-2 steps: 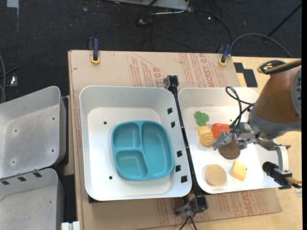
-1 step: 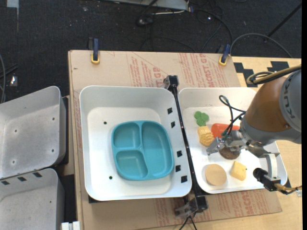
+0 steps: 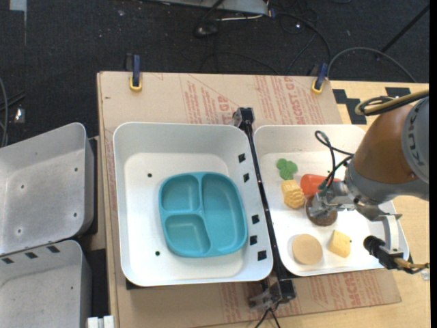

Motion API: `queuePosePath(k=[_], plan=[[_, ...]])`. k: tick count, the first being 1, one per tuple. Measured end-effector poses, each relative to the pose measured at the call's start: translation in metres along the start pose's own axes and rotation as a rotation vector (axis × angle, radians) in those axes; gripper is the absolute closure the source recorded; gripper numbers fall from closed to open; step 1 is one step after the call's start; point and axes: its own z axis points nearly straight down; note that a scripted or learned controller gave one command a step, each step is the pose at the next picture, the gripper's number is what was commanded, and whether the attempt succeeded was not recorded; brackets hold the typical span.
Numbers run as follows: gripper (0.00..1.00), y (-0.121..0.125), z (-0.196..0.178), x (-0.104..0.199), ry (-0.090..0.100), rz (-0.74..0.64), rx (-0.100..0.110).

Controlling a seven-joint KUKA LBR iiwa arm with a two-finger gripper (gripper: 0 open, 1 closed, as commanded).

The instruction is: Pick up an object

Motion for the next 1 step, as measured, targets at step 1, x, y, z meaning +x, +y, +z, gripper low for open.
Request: queuePosePath(k=[1], plan=[[1.00,-0.0017,-0.0428,0.0049,0.002,-0.005,0.005]])
